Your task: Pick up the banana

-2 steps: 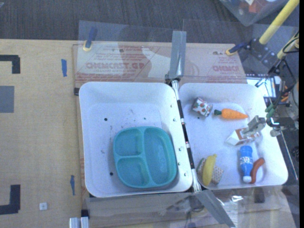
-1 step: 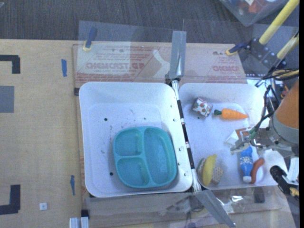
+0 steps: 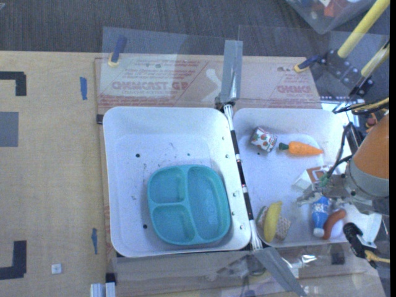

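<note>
Jaws: from my remote station I cannot tell how they stand; the two-finger gripper (image 3: 322, 189) is a blurred metal cluster over the right shallow white bin (image 3: 281, 117), beneath the grey arm with its orange band (image 3: 375, 152), and I see nothing held in it.

The small yellow banana (image 3: 271, 221) lies near the front edge of that bin, close to the divider, upright in the view and touching a speckled tan object (image 3: 283, 228) just to its right. An orange carrot with a green top (image 3: 299, 148) and a white cup with red spots (image 3: 263, 140) lie toward the back; a blue and white bottle (image 3: 319, 215) and a reddish sausage-shaped toy (image 3: 334, 221) lie front right.

The left shallow white bin (image 3: 124, 135) holds a teal three-compartment plate (image 3: 188, 204).

Both bins rest on a pale wooden bench (image 3: 49, 166) marked with black and blue tape; dark carpet (image 3: 124, 5) lies beyond.
</note>
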Available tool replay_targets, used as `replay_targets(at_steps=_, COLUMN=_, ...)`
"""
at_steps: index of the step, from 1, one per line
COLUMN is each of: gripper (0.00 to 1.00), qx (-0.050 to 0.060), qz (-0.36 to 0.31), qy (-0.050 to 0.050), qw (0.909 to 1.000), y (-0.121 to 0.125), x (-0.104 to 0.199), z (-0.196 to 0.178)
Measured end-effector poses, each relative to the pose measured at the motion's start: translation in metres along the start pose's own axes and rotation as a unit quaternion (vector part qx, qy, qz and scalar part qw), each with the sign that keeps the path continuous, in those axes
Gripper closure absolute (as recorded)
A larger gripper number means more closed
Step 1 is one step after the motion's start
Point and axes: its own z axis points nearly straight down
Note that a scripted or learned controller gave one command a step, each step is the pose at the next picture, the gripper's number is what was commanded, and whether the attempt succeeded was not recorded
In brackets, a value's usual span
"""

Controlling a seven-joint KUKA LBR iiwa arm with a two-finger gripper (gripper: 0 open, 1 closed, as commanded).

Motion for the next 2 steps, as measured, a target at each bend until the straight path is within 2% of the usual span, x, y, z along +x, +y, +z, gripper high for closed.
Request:
replay_targets(at_steps=1, gripper=1.00, qx=-0.003, qz=0.002, qy=-0.001, qw=1.0000, y=0.001, x=-0.002, z=-0.011)
replay_targets(at_steps=2, gripper=1.00, qx=0.002, qz=-0.030, qy=-0.001, qw=0.9996, y=0.040, x=0.067, z=-0.091)
